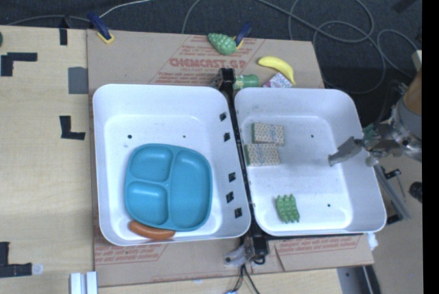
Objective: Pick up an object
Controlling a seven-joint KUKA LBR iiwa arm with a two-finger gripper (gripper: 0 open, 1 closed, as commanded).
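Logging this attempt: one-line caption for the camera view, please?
Gripper at the right bin's right side, away from the green toy; blue tray and sausage sit in the left bin.

Your arm [411, 114] comes in from the right edge of the camera view, its grey wrist low and angled toward the left. The gripper [341, 154] stretches out ahead of the wrist, its grey tip pointing left and slightly down. Nothing can be seen between its fingers.
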